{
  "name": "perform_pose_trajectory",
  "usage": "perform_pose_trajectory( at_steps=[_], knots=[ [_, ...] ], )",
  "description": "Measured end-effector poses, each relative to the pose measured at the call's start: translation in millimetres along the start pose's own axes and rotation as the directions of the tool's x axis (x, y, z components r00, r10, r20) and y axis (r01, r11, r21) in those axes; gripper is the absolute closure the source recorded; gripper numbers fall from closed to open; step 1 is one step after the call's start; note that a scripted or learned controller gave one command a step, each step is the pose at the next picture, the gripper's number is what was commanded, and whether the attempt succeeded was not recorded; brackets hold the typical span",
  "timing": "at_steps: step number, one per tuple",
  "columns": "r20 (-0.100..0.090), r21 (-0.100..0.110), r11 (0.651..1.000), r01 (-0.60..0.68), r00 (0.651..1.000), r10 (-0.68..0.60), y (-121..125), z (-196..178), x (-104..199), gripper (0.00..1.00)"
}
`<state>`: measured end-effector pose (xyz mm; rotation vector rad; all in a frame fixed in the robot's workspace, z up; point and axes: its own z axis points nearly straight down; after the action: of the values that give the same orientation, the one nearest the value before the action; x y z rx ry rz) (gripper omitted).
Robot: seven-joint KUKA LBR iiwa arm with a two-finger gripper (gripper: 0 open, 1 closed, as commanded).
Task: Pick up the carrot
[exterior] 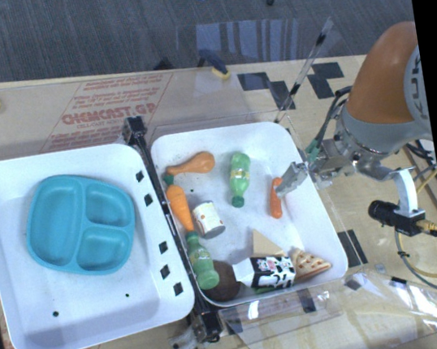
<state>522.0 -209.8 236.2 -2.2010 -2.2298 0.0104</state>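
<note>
The carrot (179,206) is orange with a dark green top. It lies lengthwise by the left wall of the right bin (314,195), just below a tan chicken drumstick (193,164). My gripper (291,177) hangs over the right bin's right side, well to the right of the carrot. Just below and left of the gripper's tip lies a small orange-red vegetable (275,200). Nothing shows between the gripper and the carrot but other toys.
The right bin also holds a green bottle (239,177), a white can (207,219), a second green bottle (202,264), a cheese wedge (264,243), a cow-patterned carton (273,272) and a cracker (309,262). A blue divided plate (80,223) sits in the left bin.
</note>
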Motion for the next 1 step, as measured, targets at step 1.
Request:
perform_pose_trajectory(
  at_steps=[1],
  knots=[
    [-0.002,0.005,0.993,-0.120,0.993,0.120,68.1,75.8,77.8,0.00]
  ],
)
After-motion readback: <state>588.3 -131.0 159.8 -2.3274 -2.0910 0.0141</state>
